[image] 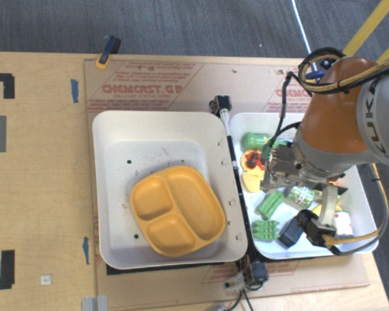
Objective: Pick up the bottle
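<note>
Fingers (297, 188) state unclear, hidden under wrist, arm bent low over right bin (369, 203)

I can see the small clear plastic bottle with a green label (303, 194) lying on its side in the right-hand white bin (369, 222), around 3 o'clock of centre, partly under the wrist.

A light wooden tabletop (39, 173) carried a printed cardboard sheet (155, 86); dark grey carpeted floor (149, 11) lay beyond its far edge.
</note>
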You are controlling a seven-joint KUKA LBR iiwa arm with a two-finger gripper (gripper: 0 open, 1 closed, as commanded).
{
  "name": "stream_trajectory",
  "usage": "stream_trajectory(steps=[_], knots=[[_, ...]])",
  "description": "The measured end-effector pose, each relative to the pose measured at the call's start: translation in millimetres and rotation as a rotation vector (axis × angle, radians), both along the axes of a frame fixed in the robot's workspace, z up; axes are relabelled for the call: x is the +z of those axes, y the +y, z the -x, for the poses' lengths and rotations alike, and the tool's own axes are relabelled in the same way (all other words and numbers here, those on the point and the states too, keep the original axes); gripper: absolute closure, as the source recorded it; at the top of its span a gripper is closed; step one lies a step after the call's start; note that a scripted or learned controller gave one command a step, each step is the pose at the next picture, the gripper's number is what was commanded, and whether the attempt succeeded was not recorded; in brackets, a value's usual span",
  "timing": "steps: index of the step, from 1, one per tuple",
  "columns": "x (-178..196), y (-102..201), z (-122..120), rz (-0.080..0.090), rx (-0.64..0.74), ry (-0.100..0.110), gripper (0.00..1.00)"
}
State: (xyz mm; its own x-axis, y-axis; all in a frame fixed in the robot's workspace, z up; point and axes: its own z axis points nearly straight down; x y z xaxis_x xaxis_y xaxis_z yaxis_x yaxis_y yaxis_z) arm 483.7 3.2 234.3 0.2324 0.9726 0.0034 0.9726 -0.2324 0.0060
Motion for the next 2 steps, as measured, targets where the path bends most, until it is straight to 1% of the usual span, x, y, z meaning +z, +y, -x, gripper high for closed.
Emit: stream_trajectory(steps=[1, 2], knots=[[-0.3, 0.0, 0.1, 0.000, 0.000, 0.001, 0.00], [-50.1, -36.9, -3.5, 0.001, -0.132, 0.011, 0.00]])
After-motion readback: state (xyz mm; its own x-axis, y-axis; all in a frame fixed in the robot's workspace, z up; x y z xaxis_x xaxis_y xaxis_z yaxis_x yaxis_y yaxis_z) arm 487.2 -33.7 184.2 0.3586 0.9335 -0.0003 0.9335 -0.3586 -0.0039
